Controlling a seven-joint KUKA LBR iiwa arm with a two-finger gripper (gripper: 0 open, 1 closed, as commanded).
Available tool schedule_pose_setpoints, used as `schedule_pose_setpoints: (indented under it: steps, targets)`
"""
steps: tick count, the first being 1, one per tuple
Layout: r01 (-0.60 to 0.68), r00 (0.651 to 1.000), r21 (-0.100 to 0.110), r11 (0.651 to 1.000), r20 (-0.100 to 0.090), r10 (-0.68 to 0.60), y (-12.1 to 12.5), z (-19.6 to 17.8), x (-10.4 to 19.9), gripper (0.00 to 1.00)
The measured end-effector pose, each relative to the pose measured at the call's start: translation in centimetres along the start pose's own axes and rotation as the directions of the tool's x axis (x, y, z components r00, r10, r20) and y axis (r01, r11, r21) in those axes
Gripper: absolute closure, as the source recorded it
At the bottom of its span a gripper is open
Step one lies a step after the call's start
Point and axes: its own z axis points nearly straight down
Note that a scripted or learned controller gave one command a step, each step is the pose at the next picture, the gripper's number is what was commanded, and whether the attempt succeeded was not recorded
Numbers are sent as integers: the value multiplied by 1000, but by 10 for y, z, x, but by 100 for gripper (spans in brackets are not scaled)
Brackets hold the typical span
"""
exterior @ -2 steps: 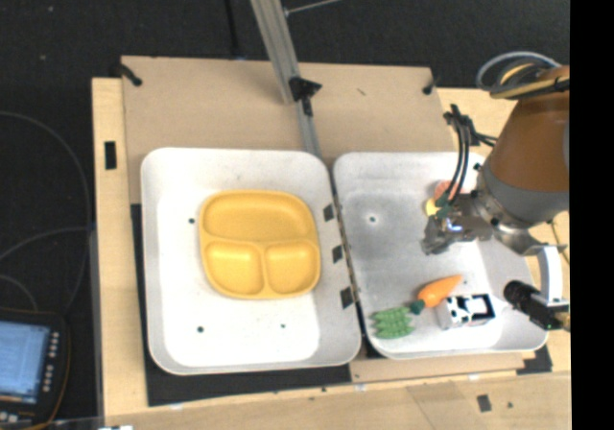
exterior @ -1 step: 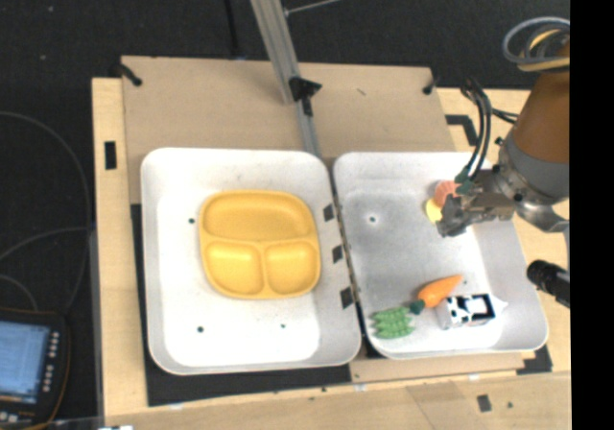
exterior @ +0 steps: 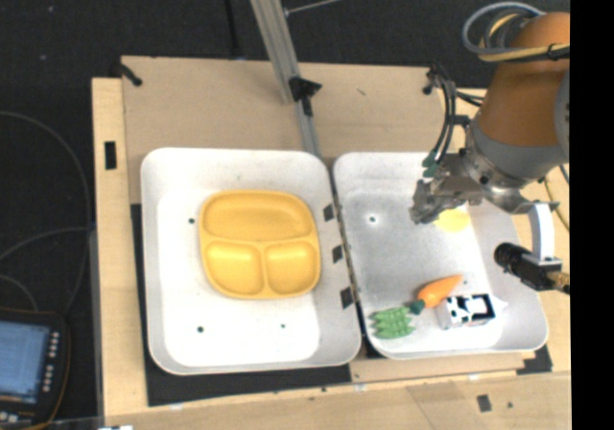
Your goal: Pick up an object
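The end effector is seen low in the right bin, just beside a small yellow thing. How far open it is cannot be told, and nothing is seen held in it. The yellow thing is partly hidden, so it could be pushed away and missed. The toy carrot and the black-and-white block are left nearer the front.

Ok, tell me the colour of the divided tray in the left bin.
Yellow: the divided tray shows plainly in the camera view, lying in the left bin.
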Motion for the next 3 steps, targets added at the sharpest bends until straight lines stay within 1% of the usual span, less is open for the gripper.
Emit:
schedule_pose_setpoints:
  steps: [1, 2, 3]
  targets:
    - [1, 1000, 2, 1000, 0, -1, 27, 20, 43, 100]
    - [1, 1000, 0, 1000, -1, -1, 53, 16, 87, 100]
    - [2, 1000, 1, 1000, -1, -2, 71, 25, 140, 100]
